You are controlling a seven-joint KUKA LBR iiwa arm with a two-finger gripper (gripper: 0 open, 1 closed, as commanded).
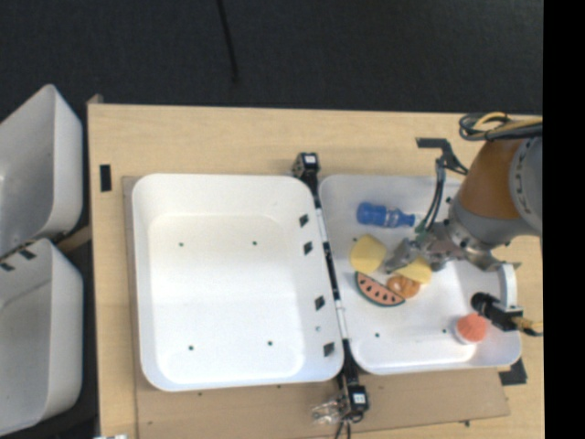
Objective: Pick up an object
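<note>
my jaws (pixel 399 261) are down in the right bin (pixel 416 350), tips over the cluster of toy food near its middle. can't tell if they're open or closed, metal tips blur together at this angle, and nothing clearly sits between them. just beside the tips, to the right in the view, a yellow block (pixel 416 272), looks touching or nearly so. to the left of the tips a yellow rounded piece (pixel 367 251), close by. below the tips an orange-brown piece (pixel 404 287) pressed against the watermelon slice (pixel 376 291), red face with dark seeds, green rind along its lower edge. further up toward the bin's far wall a blue bottle (pixel 384 215) lying on its side, apart from the cluster. down in the bin's lower right corner an orange-red ball (pixel 472 328), well apart from my jaws, next to a black and white fitting on my side. my arm (pixel 498 190) comes in from the right, orange band above the wrist, cables looping over it. left bin (pixel 228 282) sits right beside the right bin, walls touching along the middle seam with small black clips. both bins rest on the light wooden table (pixel 110 273). white containers (pixel 32 254) stand off the table's left edge.
</note>
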